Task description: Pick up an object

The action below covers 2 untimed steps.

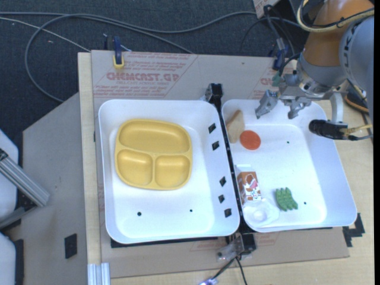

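My gripper (pixel 280 107) hangs over the far edge of the right bin (pixel 323 159), its two fingers spread apart with nothing between them. Just below and to its left lies a small orange-red round object (pixel 250 140) on the bin floor. A tan bread-like piece (pixel 235 125) leans against the bin's left wall. Nearer the front lie a small packet with a red and white print (pixel 249 186), a clear round lid (pixel 259 211) and a green leafy toy (pixel 286 199).
The left bin (pixel 202 212) holds a yellow three-compartment plate (pixel 153 153). A black clip strip (pixel 218 153) runs between the bins. The orange and grey arm (pixel 332 28) fills the upper right, with cables beside it. A blue clamp (pixel 118 51) sits at the board's far left.
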Motion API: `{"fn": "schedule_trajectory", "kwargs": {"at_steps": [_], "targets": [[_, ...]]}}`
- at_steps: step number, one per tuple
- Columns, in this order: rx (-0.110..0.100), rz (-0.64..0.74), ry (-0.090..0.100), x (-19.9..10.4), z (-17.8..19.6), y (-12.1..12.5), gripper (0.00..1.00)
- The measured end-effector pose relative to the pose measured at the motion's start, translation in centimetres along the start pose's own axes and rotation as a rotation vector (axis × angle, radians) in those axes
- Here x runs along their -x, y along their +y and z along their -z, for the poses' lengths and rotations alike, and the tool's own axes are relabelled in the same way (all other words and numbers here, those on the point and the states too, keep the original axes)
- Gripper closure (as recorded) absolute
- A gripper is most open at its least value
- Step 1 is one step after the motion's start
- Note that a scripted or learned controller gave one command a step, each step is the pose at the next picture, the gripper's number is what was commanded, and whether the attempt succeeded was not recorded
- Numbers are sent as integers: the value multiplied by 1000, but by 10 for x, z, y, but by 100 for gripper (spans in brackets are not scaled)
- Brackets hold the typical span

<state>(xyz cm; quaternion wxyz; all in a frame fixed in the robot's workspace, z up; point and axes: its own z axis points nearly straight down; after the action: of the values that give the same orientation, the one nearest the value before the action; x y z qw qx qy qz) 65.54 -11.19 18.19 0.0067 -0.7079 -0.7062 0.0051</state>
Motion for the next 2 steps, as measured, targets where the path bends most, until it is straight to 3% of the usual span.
{"fn": "schedule_trajectory", "kwargs": {"at_steps": [1,2], "targets": [[15,3,-2,0,9,3,0],[10,2,0,1,-53,0,0]]}}
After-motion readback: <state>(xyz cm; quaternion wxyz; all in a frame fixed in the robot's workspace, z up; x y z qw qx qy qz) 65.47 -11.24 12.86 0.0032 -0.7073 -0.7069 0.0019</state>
